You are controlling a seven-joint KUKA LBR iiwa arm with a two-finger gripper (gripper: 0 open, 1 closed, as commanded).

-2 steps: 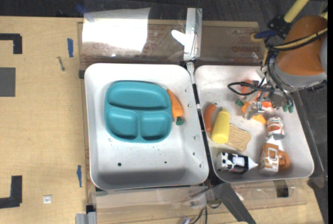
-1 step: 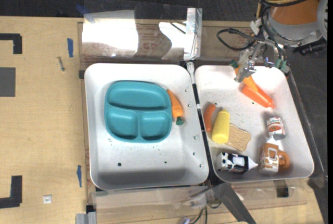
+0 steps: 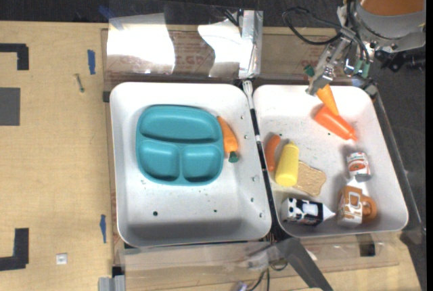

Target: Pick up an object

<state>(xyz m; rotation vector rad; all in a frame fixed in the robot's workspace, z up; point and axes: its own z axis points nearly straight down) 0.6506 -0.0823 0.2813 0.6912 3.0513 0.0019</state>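
Nothing lifted yet, as far as can be judged. Nearest candidate: an orange carrot-shaped toy [image 3: 333, 116], lying in the right bin [image 3: 389, 147] near its back right corner, tilted, its upper tip right at the gripper [image 3: 318, 83]. Touching or just short of touching, impossible to tell from this slant. Likewise impossible to tell whether the fingers stand apart or together; too small and dark against the bin's rim.

Lying further forward in the same bin, all untouched: a yellow cylinder [image 3: 287, 164] beside a reddish sausage-like piece [image 3: 272, 149], a slice of toast [image 3: 310, 179], a small can [image 3: 357, 165], a brown mug-like toy [image 3: 353, 206], and a black-and-white item [image 3: 302, 211] at the front edge.

In the left bin [image 3: 128, 202]: a teal divided plate [image 3: 180, 143] with a second small carrot [image 3: 229, 137] resting just against its right side.

Left to do, by this reading: close on the toy securely and raise it clear of the bin. Approach seemingly done, grasp and lift not yet shown.
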